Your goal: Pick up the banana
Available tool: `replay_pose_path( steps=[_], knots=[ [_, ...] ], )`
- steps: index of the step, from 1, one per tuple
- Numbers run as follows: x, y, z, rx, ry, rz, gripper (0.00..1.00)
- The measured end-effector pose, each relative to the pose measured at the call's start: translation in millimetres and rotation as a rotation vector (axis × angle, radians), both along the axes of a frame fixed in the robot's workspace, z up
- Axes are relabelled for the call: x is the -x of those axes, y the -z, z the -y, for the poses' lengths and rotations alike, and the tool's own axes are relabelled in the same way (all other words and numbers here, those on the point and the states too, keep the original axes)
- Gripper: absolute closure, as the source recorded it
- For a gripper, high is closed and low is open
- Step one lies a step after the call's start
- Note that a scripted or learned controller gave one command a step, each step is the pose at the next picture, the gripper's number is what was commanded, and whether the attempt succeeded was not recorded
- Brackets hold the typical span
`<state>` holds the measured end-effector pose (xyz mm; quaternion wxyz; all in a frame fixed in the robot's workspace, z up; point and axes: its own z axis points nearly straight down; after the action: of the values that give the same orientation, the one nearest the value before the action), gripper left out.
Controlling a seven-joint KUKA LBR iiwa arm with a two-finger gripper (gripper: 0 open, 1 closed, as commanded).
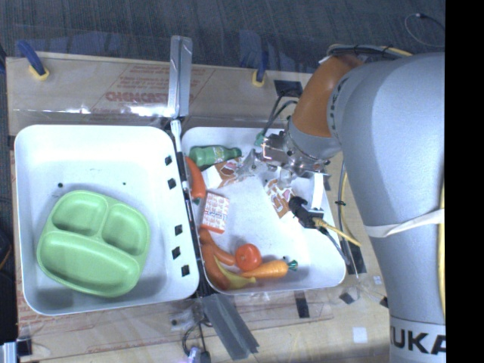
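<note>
Camera view, your arm bent over the right bin [321,274], gripper [266,165] low at its rear, finger state unclear, banana [227,277] at the front, well apart.

Banana [236,280], yellow, lying flat, right bin's near edge

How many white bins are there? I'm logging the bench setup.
2: the left bin holds a green tray; the right bin holds the food items under the gripper.

Bulky grey arm [393,172], orange wrist band [318,100], white KUKA lettering, black cables, seemingly metallic claw [274,165]
</note>
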<state>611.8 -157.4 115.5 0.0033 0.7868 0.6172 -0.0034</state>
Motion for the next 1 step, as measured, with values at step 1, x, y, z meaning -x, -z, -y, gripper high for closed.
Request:
replay_pose_path(
  steps=[1],
  knots=[
    [68.7,23.2,-18.2,-0.011,-0.25,-0.002,0.0]
  ],
)
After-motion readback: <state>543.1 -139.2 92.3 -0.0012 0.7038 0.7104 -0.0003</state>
